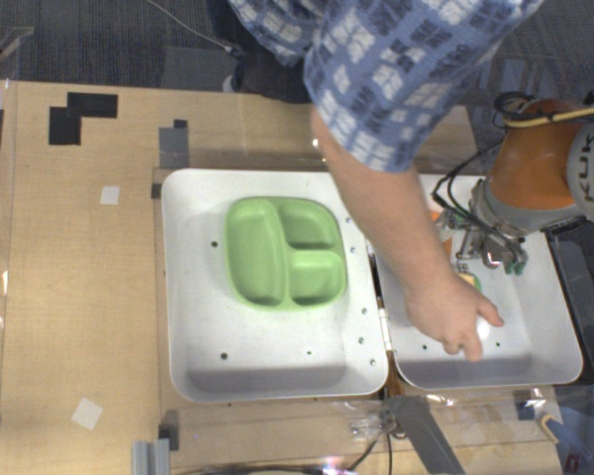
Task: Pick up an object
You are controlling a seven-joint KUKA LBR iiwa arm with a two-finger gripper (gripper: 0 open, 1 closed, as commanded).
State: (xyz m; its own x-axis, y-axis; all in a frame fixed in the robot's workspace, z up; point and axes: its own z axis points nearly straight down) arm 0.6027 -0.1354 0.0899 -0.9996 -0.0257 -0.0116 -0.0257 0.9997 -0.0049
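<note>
The claw (490, 250) hangs over the back part of the right bin (554, 349), under the orange band of the arm (540, 171), and cables hide its tip, so I cannot tell its state. Nothing shows in its grip, so I judge the pick is not done; the approach and the grasp are both left. Just beside the claw, toward the front, a person's hand (453, 315) reaches into the same bin and covers much of its floor. A small yellow-green object (470, 281) peeks out at the hand's edge, near the claw and a little below it. The left bin (193, 364) on the surface (69, 295) carries a green divided tray (282, 252), well apart from the claw.
</note>
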